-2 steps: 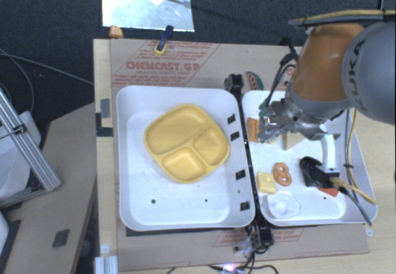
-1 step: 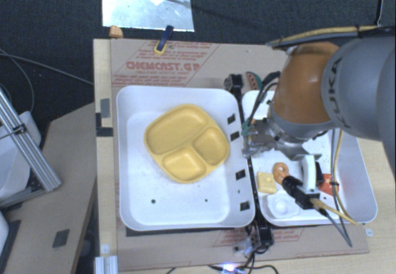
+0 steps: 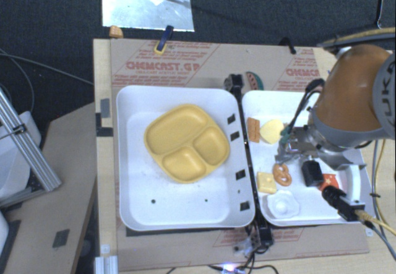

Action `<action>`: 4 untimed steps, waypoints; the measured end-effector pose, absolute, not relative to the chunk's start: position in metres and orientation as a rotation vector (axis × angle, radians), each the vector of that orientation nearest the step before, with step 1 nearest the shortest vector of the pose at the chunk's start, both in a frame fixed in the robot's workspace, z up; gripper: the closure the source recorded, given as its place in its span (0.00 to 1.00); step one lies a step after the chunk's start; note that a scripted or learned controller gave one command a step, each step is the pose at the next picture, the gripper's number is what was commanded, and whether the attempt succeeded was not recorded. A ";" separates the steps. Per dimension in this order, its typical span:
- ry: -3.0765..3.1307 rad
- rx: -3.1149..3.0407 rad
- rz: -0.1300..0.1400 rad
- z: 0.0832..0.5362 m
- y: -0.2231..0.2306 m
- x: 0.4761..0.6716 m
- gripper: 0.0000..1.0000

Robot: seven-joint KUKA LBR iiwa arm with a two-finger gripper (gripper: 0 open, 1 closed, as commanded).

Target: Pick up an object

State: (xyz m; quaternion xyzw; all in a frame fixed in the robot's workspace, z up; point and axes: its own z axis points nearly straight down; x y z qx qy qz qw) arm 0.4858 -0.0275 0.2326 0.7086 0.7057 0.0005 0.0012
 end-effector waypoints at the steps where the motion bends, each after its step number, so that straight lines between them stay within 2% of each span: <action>1: 2.236 2.212 0.001 0.191 0.050 0.509 1.00; 2: 2.238 2.211 0.001 0.176 0.131 0.485 1.00; 3: 2.223 2.220 0.001 0.177 0.125 0.487 0.00; 4: 2.212 2.222 0.004 0.185 0.051 0.547 0.00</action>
